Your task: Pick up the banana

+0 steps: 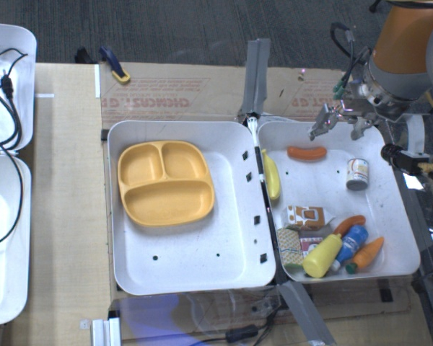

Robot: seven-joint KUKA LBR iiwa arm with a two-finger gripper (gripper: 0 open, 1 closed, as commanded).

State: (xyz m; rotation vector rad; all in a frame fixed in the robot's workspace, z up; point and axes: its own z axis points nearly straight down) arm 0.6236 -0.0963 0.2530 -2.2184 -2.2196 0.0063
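The yellow banana lies lengthwise against the left wall of the right bin, close to the divider between the bins. My gripper hangs over the back edge of that bin, up and to the right of the banana and well apart from it. Its two fingers are spread open with nothing between them. The grey arm with its orange band rises behind it at the top right.
A sausage lies just below the gripper, and a small can sits to its right. A brown box, yellow bottle, blue bottle and carrot crowd the front. A yellow divided plate sits in the left bin.
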